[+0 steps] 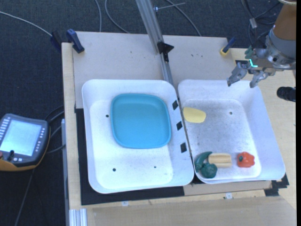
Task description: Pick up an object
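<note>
The right bin [263, 121] holds several small objects. A yellow piece [194, 115] lies at its left wall. Along its front edge sit a green vegetable [205, 164], a tan block [219, 160] and a red pepper [245, 159]. My gripper [244, 79] hangs above the bin's back right rim, far from all of them. Its two fingers are spread apart with nothing between them.
The left bin [96, 126] carries a turquoise plate [140, 120]. A slanted metal post [151, 22] rises from the divider between the bins. A teach pendant [21, 140] lies on the floor at the left. Blue clamps [74, 40] grip the bench's back edge.
</note>
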